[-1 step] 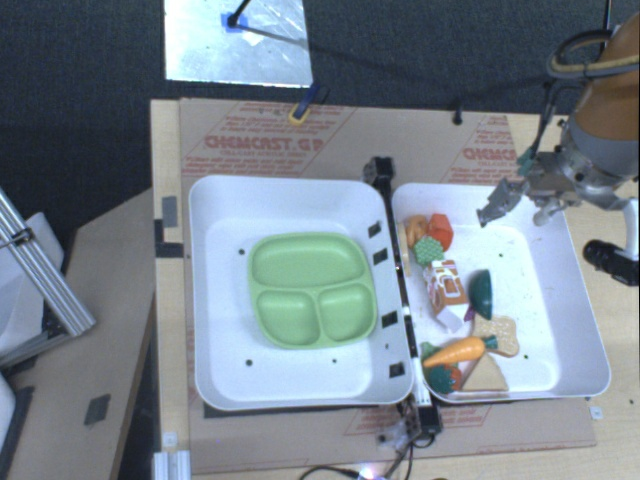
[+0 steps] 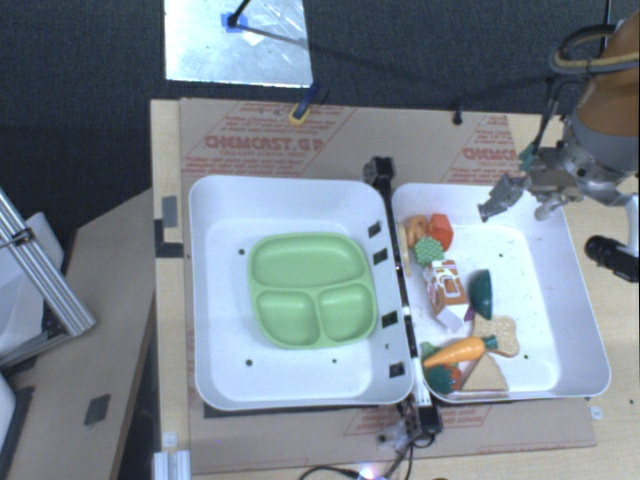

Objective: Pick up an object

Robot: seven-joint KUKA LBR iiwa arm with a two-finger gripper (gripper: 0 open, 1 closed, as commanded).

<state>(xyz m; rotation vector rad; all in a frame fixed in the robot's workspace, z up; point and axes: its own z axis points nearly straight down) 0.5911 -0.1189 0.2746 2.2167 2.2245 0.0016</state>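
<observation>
The right bin (image 2: 560,298) holds several toy foods along its left side: a red and orange piece (image 2: 436,230), a small green piece (image 2: 428,250), a white and orange carton (image 2: 446,288), a dark green piece (image 2: 481,293), a toast slice (image 2: 502,336) and a carrot (image 2: 458,350). My gripper (image 2: 522,204) hovers over the bin's back right corner, up and to the right of the toys. Its fingers (image 2: 495,202) are spread open with nothing between them.
The left bin (image 2: 215,228) carries a light green divided plate (image 2: 308,288). A black divider with clips (image 2: 392,268) runs between the bins. A metal sheet (image 2: 240,28) lies at the back, and a frame (image 2: 30,268) stands at the far left.
</observation>
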